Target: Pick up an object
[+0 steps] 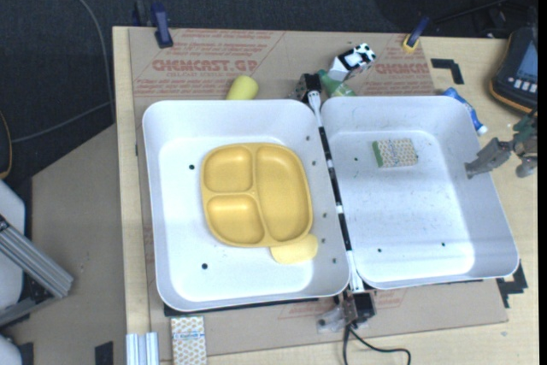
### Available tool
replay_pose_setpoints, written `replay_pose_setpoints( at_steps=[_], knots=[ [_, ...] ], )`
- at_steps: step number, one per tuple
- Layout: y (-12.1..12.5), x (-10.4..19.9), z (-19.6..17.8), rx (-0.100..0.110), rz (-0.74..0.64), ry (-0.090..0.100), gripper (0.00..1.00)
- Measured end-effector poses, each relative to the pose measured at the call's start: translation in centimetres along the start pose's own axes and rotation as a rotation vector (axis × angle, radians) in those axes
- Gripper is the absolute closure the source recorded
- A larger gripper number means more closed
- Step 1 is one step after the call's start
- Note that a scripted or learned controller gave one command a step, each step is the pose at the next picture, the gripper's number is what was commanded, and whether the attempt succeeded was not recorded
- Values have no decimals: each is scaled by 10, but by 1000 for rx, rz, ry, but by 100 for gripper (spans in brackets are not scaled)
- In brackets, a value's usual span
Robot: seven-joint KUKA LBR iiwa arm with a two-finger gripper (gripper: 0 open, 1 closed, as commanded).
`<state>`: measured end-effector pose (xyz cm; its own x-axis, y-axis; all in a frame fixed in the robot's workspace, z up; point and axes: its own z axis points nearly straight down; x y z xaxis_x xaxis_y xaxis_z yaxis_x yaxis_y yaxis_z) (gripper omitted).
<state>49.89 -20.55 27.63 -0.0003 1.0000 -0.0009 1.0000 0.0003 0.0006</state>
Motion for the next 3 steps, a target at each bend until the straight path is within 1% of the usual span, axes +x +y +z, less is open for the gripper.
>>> replay_pose_setpoints(
  at_steps=[1, 2, 3],
  knots=[
    [-16, 19, 133, 3, 1, 2, 0],
    [40, 95, 165, -1, -1, 1, 0],
    [101, 97, 189, 1, 0, 1, 0]
  ],
)
